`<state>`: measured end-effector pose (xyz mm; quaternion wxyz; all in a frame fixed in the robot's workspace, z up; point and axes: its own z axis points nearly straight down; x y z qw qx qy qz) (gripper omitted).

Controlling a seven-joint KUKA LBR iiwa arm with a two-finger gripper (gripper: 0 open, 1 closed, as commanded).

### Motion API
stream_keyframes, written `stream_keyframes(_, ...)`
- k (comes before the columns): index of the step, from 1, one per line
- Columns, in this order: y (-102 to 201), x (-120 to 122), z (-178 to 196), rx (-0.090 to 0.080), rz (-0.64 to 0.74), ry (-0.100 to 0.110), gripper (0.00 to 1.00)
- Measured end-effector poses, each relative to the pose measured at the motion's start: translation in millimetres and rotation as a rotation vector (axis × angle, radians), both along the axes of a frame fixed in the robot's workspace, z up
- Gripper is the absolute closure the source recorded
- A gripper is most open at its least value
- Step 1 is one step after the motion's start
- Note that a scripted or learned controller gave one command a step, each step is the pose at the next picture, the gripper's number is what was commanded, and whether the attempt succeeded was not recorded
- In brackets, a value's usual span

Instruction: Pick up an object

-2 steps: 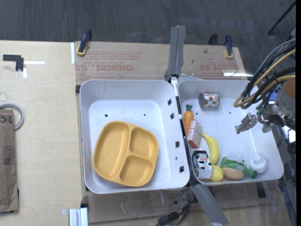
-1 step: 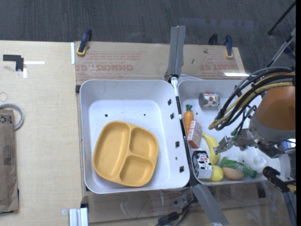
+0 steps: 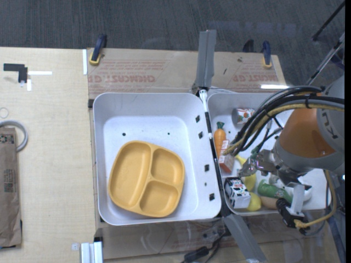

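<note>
The right bin (image 3: 219, 100) holds a pile of toy food: an orange carrot (image 3: 220, 137), a small can (image 3: 243, 115), a black-and-white carton (image 3: 237, 191), a green item (image 3: 270, 190) and yellow pieces (image 3: 253, 201). The arm, with its orange band (image 3: 307, 133), reaches down over this pile from the right. Its gripper (image 3: 258, 166) hangs low among the objects, just above the green and yellow ones. The wrist and cables hide its fingertips. A yellow divided plate (image 3: 146, 178) lies in the left bin (image 3: 109, 119).
A metal divider post (image 3: 205, 59) stands at the back between the bins. Cardboard (image 3: 142, 70) lies behind them, held by blue-and-yellow clamps (image 3: 97, 49). A brown paper bag (image 3: 9, 185) rests on the wooden bench at far left.
</note>
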<state>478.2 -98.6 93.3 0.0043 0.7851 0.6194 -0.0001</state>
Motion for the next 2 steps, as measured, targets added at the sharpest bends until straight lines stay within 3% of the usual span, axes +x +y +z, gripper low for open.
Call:
stream_keyframes(1,0.5,-1.5,6.9,0.003,-0.002,0.007,1.00)
stream_keyframes(2,38.6,50.2,97.2,0.005,0.073,0.009,1.00)
